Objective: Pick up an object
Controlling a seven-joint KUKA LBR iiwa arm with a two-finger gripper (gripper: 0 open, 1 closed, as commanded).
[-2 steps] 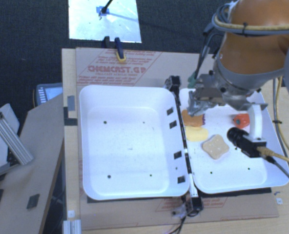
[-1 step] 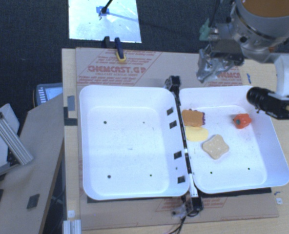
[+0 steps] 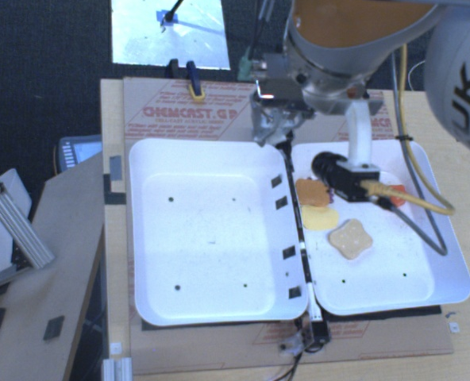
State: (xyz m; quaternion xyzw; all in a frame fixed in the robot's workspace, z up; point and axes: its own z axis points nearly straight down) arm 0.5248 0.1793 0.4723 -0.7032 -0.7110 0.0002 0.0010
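Hovering with the pincer [image 3: 271, 133] above the far edge of the right bin [image 3: 402, 270], just at the wall shared with the left bin [image 3: 211, 240]; not managing to tell if open or closed. Seeing the brown piece [image 3: 313, 192], yellow slice [image 3: 321, 219] and toast-shaped piece [image 3: 351, 239] lying together beside that shared wall, likely needing a reach toward the near edge.

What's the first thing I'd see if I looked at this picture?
The huge grey and orange robot arm looms at the top right, its gripper hanging above the far end of the seam between the left bin and right bin. Next, three small pieces huddle in the right bin near that seam: an orange-brown piece, a yellow piece and a tan toast-shaped piece.
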